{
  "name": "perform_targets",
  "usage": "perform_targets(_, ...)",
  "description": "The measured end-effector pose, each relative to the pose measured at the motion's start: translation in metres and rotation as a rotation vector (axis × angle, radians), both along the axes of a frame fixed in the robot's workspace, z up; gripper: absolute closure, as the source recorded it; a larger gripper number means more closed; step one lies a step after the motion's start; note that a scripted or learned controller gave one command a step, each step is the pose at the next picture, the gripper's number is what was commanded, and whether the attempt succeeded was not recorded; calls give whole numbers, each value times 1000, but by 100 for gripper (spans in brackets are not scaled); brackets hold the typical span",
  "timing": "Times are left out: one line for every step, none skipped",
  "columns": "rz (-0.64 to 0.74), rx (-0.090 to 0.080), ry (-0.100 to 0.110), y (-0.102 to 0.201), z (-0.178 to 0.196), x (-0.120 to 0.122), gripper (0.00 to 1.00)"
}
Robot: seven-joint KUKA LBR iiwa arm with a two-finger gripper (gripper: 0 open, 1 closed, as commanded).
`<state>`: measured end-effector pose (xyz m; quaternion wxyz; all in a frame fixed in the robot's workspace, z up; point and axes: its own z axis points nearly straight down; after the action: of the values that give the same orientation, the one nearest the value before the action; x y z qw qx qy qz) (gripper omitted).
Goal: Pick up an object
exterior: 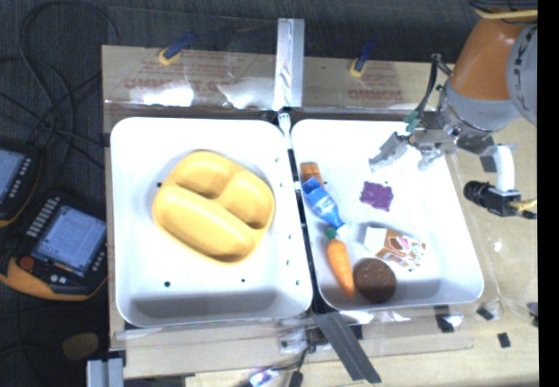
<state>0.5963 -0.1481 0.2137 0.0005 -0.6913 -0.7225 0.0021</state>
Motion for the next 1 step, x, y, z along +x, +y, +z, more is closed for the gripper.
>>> perform_targets(135, 4, 1, 33, -77, -35, 0)
